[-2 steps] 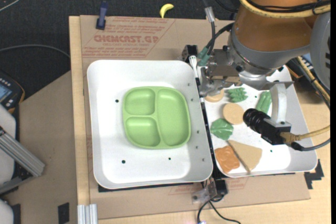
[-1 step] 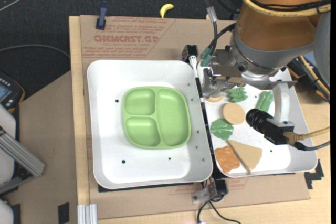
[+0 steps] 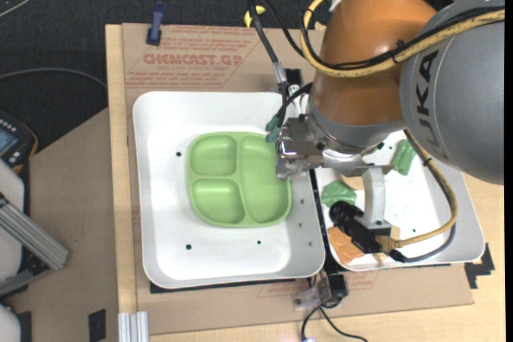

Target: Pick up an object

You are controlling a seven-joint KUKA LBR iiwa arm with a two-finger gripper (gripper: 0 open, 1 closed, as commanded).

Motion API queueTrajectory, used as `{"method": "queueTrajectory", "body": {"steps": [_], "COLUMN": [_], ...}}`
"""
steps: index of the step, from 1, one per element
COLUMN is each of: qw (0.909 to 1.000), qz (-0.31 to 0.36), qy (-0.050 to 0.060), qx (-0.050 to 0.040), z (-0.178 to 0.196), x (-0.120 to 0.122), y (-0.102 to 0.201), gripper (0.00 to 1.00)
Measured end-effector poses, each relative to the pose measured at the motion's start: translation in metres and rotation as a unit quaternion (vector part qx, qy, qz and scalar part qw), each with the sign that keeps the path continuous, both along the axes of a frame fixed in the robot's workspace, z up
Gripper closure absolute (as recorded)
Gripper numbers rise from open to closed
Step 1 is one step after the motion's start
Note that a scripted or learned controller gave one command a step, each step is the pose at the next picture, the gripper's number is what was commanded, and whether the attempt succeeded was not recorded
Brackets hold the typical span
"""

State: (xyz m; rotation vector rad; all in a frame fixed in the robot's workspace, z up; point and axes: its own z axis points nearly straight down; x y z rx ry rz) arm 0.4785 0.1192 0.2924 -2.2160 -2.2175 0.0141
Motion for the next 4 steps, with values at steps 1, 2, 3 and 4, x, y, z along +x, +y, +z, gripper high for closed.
{"method": "queueTrajectory", "body": {"steps": [1,2,3,4], "qw": [0.9999,1.0000,1.0000,0.9999], "qz": [0.002,-0.002,0.003,-0.005], "qy": [-0.016,0.000,0.001,-0.012], "qx": [0.0047,-0.0013,-0.0003,0.0012], "z": [0.209,0.103,0.003,0.118], "x": [0.005,0.040,-0.003,0.002], "y": [0.029,0.018,0.072,-0.036], "gripper": [1.00,1.00,1.00,1.00]}}
